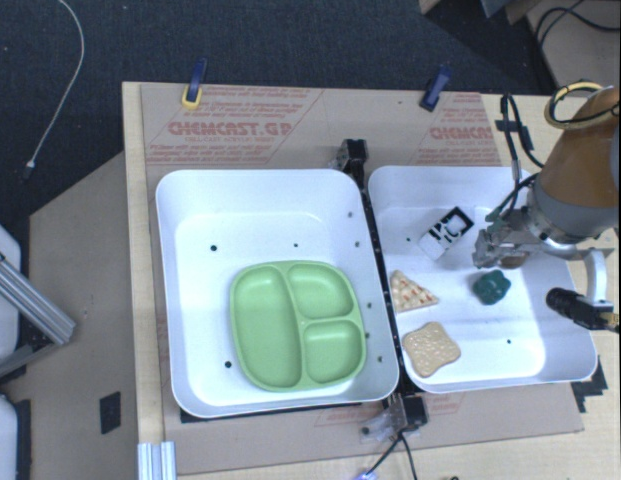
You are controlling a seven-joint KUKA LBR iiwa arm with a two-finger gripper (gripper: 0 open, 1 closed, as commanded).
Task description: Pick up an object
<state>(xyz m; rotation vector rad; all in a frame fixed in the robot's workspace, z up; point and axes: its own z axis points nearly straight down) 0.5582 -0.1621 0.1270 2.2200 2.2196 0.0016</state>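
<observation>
In the right bin [530, 363] lie several small things. A teal lump [492, 288] sits near the middle. A black-and-white block [447, 231] lies toward the back left, a tan triangular wedge [412, 291] lies by the left wall, and a round-cornered beige cracker [430, 348] is at the front left. My gripper [498, 250] hangs over the right bin, just behind and above the teal lump and to the right of the black-and-white block. Nothing shows in its grasp.
The left bin [190, 228] holds a green divided plate [296, 323] at its front centre. The grey and orange arm [580, 178] reaches in over the right bin's far right side. A black divider [370, 238] runs between the bins. Clamps sit on the board's back edge.
</observation>
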